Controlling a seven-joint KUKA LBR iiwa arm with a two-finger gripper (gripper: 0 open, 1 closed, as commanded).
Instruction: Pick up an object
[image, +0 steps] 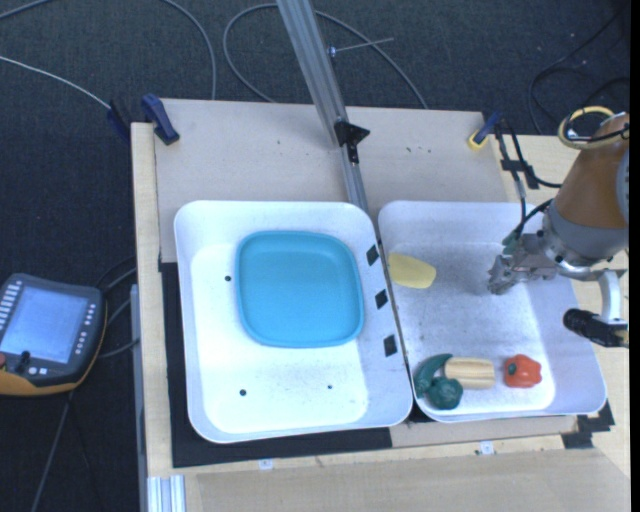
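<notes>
Far off to my left sits the blue plate in the left bin, out of the way, so it plays no part in what I reach for. Nearer, just left of me in the right bin, lies the yellow piece, flat and alone, which makes it my easiest target, I judge. I, the gripper, hang low over the bin floor; whether I am spread or closed I cannot tell, and nothing shows in my hold. Below me, crowded along the near wall, are the green vegetable, the tan block and the red pepper.
</notes>
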